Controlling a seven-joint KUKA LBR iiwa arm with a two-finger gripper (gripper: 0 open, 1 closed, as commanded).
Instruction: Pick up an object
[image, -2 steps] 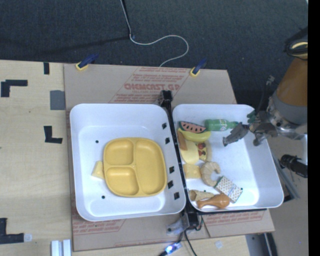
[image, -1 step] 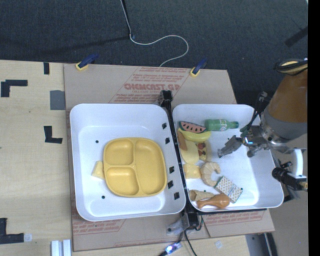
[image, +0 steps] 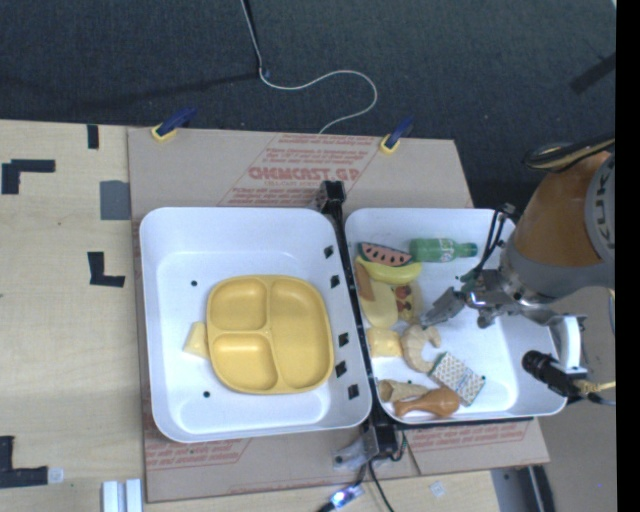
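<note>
A yellow compartment plate is lying in the middle of the left bin, its three sections facing up, and a pale yellow wedge-shaped piece is sitting just beside the plate's left edge, partly tucked under it. Across the divider, the right bin is holding a cluster of small objects along its left half: a watermelon slice is lying near the top, a green bottle is resting on its side just to the right of the slice, a banana is curving just below the slice, and a tall yellowish packet is lying beneath that. Lower down, a pale rounded piece is sitting next to a small checkered item, and an orange-brown drumstick-shaped toy is lying along the bin's near wall. The arm is reaching in from the right, its grey body with the orange band leaning over the right bin's far-right side, the wrist angling down and to the left. The gripper is pointing leftward into the bin, its tip hanging near the pale rounded piece and the packet; whether its opening is wide or narrow cannot be told at this angle, and nothing is visibly caught in it.
</note>
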